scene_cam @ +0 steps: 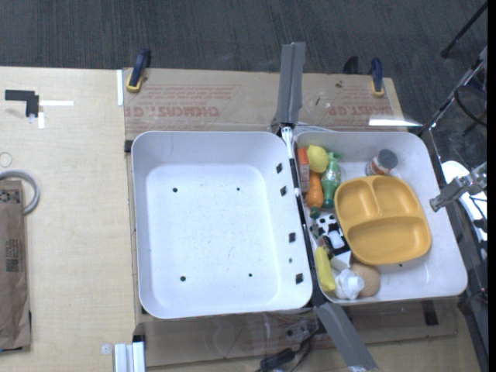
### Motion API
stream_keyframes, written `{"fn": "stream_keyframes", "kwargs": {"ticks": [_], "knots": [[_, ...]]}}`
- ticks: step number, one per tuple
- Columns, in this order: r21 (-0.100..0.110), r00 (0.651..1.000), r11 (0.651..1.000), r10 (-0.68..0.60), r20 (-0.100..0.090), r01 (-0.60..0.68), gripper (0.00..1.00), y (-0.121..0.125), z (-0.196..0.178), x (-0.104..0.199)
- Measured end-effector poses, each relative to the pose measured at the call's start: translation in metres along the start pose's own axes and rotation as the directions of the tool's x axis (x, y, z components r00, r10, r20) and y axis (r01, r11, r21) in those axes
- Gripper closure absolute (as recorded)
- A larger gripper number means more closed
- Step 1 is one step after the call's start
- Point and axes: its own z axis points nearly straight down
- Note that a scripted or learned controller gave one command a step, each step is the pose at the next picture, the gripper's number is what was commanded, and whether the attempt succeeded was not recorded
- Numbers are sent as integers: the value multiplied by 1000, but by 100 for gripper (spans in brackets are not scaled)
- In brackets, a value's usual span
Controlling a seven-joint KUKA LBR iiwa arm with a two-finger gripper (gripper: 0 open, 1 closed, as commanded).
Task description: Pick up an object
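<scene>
Toys point(322, 208) lie partly hidden beneath yellow tray point(385, 218).

Grey metal end effector point(457, 192) with white parts and dark cables

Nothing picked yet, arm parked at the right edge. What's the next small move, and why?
Probably swing the arm in over the right bin and stop above the yellow divided plate. Every item sits in that bin, crowded along its left wall, and the plate is the biggest, most exposed target. The left bin offers nothing to grasp.
</scene>
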Motion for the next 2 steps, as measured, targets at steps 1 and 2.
{"fn": "stream_keyframes", "kwargs": {"ticks": [1, 2], "knots": [[-1, 990, 990, -141, 2, 141, 0, -23, -84, 7], [0, 963, 963, -270, 0, 270, 0, -23, -16, 7]]}}
